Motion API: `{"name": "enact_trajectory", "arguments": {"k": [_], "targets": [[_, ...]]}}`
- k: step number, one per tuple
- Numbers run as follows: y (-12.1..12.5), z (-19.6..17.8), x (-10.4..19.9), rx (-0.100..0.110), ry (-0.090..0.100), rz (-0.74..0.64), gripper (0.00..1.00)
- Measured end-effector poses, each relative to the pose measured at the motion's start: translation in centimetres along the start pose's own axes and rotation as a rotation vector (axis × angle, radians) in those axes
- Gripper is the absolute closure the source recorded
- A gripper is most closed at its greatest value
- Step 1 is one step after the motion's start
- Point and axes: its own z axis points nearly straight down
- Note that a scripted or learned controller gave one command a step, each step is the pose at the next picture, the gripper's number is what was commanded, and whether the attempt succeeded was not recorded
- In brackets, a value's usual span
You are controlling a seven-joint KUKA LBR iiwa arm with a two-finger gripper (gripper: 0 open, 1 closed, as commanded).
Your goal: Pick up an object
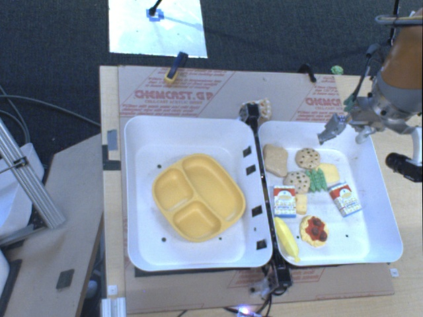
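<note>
The right bin [386, 224] holds several toy foods: a bread slice [275, 158], two cookies [307, 158], a green piece [318, 179], a yellow wedge [329, 173], two small cartons [285, 201] [345, 199], a banana [286, 238] and a round tart with red topping [314, 230]. My gripper [346, 132] hangs over the far edge of this bin, above and behind the cookies. Its two fingers stand apart with nothing between them. The grey and orange arm [400, 71] comes in from the upper right.
In the left bin [135, 170] lies a yellow divided tray [197, 196]. A black clip strip [258, 177] joins the bins. On the board behind lie a blue and yellow tool [175, 67] and a green bit [337, 70]. A metal rail [26, 177] stands far left.
</note>
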Motion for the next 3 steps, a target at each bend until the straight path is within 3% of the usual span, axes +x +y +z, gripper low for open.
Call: {"name": "enact_trajectory", "arguments": {"k": [1,2,3], "targets": [[-5.3,15.9,-1.4,0.0,-0.002,0.004,0.0],[-11.6,15.4,3.6,-0.044,-0.027,0.012,0.0],[-12.2,15.0,-1.0,-0.008,-0.002,0.003,0.0]]}}
